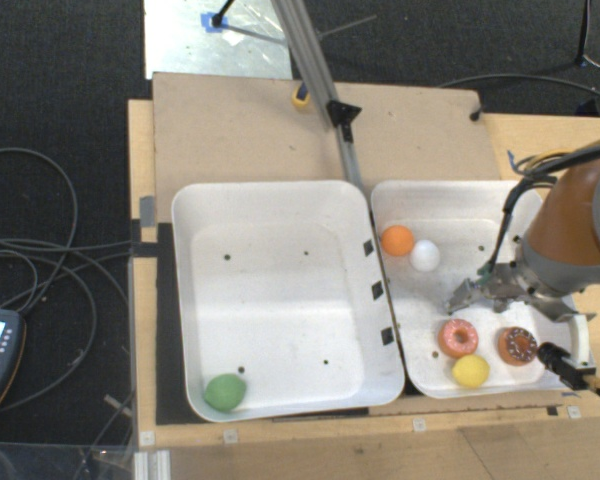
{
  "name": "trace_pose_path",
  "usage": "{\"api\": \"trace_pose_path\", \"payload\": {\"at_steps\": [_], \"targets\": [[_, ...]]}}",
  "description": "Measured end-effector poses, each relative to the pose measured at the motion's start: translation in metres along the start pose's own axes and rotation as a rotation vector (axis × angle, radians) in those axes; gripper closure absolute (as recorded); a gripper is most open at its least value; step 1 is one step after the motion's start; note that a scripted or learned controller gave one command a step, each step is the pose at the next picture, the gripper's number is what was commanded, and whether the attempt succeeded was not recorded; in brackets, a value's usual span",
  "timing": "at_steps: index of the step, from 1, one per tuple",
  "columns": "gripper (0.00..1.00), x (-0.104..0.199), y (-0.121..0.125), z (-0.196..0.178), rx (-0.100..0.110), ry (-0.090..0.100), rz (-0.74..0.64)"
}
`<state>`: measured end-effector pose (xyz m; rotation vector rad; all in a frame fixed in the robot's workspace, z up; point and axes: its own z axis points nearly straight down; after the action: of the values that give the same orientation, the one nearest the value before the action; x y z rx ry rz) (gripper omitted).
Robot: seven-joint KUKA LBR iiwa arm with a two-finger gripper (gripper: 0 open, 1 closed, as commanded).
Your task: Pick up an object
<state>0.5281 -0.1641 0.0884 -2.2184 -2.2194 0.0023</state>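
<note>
In the right bin [460, 208] we see five small things. An orange ball [398, 240] lies toward ten o'clock, a white ball [425, 256] just beside it. Toward six o'clock a pink-iced doughnut [458, 338] lies flat, touching a yellow ball [470, 371] at its five o'clock; a chocolate doughnut [518, 346] lies at its three o'clock. In the left bin [270, 198], we find a green ball [224, 392] at seven o'clock.

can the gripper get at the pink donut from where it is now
Probably yes. The gripper hangs in the right bin just above the pink donut, with bare floor between them. The yellow ball and brown donut lie close by, which may crowd it.
</note>
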Motion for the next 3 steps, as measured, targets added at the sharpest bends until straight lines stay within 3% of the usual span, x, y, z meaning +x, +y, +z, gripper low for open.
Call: {"api": "trace_pose_path", "payload": {"at_steps": [1, 3], "targets": [[1.00, -0.001, 0.002, -0.014, -0.006, -0.002, 0.000], [1.00, 0.002, 0.002, -0.126, -0.011, -0.004, -0.005]]}}
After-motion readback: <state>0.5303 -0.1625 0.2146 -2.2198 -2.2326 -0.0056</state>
